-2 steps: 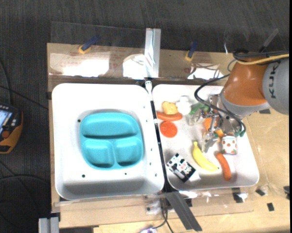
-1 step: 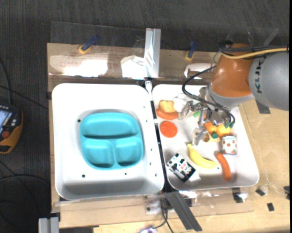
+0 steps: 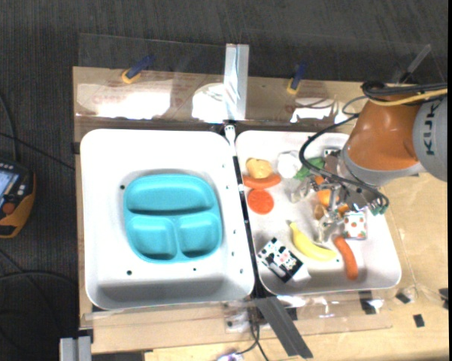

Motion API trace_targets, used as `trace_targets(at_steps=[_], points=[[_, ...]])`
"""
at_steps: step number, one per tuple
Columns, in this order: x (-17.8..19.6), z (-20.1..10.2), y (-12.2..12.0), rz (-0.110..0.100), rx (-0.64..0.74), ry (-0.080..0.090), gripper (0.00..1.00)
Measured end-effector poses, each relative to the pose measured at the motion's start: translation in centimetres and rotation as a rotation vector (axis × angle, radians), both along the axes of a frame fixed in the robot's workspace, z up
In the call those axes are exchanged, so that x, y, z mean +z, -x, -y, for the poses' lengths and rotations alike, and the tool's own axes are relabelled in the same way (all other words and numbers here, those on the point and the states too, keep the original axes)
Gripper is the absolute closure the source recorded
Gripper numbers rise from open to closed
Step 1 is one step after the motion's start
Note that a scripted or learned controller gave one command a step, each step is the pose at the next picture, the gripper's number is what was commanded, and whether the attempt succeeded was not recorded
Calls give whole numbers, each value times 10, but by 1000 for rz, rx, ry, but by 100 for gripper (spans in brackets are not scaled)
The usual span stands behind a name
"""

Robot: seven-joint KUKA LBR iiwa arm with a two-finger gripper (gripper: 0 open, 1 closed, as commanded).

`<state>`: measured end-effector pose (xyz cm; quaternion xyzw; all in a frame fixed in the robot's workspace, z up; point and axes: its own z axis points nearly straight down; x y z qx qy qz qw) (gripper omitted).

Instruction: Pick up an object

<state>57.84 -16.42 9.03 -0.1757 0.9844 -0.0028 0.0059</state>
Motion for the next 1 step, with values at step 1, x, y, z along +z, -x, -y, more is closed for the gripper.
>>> trace_targets(at_steps=[1], points=[[0, -46, -19, 2, -118, -2, 0]])
